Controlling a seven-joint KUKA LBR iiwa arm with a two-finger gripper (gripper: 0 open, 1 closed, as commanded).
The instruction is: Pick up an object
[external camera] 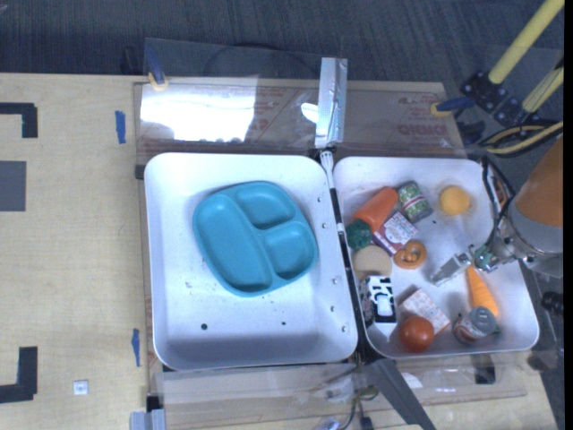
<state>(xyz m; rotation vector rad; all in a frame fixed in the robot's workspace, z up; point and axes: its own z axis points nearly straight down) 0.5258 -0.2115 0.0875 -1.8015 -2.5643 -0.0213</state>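
At the near rim of the right-hand shallow white bin [528, 325] lie a round red tomato-like ball [416, 332] and a small grey-lidded tin with a red label [474, 324]. Just beyond them, at roughly one o'clock from the tin, rests the orange carrot-shaped toy [481, 291], its long axis running from eleven to five o'clock. I judge it the likeliest thing to pick, since it lies nearest the pincer.

The grey metal pincer [450, 267] hangs low over the bin floor, pointing toward nine o'clock from the wrist. The carrot sits at about four o'clock from its tips, just beside them and apparently apart. Nothing shows between the tips; whether they are spread or closed I cannot tell.

Farther on, an orange-and-yellow round toy [411, 255] lies at ten o'clock from the pincer, and a yellow ball [455, 201] at twelve.
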